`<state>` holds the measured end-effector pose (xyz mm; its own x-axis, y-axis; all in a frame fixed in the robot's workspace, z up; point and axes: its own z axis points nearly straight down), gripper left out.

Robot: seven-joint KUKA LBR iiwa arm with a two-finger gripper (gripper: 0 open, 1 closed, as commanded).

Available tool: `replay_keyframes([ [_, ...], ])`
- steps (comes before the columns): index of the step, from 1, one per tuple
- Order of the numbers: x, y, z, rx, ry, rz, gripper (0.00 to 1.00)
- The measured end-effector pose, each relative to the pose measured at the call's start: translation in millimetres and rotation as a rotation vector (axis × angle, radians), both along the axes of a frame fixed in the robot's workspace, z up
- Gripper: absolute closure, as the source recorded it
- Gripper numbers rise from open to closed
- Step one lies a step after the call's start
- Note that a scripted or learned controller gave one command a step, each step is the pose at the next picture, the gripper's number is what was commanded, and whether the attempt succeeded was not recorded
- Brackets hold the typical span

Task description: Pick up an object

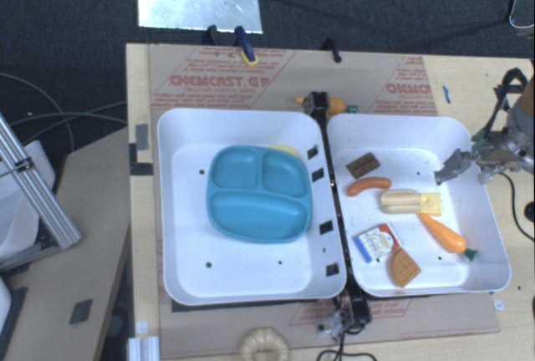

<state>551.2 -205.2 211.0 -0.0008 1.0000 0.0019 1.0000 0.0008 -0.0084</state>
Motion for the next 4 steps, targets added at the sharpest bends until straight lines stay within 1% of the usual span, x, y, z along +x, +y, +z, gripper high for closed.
replay_keyframes([
  [1,3,0,5,-0.002,-0.01,0.002,0.0],
  [2,4,8,-40,-0.001,-0.007,0.004,0.0],
  [3,4,6,-81,-0.002,-0.007,0.001,0.0],
  [4,6,7,-126,-0.001,-0.012,-0.001,0.0],
])
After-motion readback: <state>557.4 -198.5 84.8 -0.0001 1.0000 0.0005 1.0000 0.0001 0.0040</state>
